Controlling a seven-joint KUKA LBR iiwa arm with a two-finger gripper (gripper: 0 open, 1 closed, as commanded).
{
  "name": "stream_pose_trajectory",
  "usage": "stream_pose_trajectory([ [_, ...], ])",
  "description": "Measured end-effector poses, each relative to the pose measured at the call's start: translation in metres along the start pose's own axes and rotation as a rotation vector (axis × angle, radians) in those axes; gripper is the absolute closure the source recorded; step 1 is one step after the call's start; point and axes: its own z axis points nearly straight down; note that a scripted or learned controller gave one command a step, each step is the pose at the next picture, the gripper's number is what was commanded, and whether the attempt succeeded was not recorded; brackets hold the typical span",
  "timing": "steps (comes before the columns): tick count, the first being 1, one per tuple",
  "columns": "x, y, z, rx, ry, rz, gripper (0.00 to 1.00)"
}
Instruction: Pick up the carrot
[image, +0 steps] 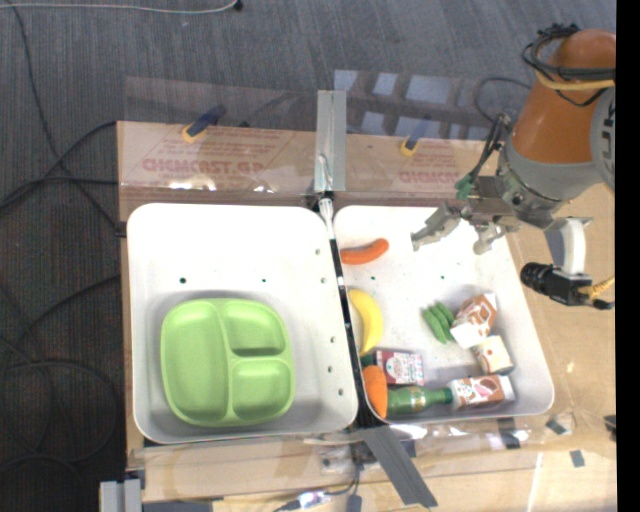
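Two shallow white bins with rounded corners and a smooth, matte plastic finish sit side by side on a brown board bench. The left bin carries a lime-green sectioned tray, glossy, with three moulded compartments and soft rounded edges. The right bin shows a lightly speckled floor.

The carrot lies at the near left corner of the right bin, against the dividing wall. It is a stubby orange piece, smooth-skinned and rounded at its top end, with its lower part tucked behind the neck of a green bottle just beside it. A second orange item, a slim curved sausage-shaped piece, rests at the far left of the same bin, well apart from the carrot.

Other contents of the right bin: a yellow banana, curved and glossy, near the divider; a dark pink-and-white carton touching the bottle; a green pea pod; and three small white-and-orange cartons towards the right.

The gripper hangs over the far part of the right bin, well apart from the carrot. Its two metal fingers are spread wide, with nothing between them. The arm above it is grey with an orange band.
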Motion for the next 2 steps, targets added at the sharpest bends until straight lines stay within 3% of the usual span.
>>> stream_pose_trajectory([
  [1,0.048,-0.012,0.093,0.001,-0.001,-0.042,0.0],
  [2,-0.008,-0.062,0.186,-0.011,0.004,0.601,0.0],
])
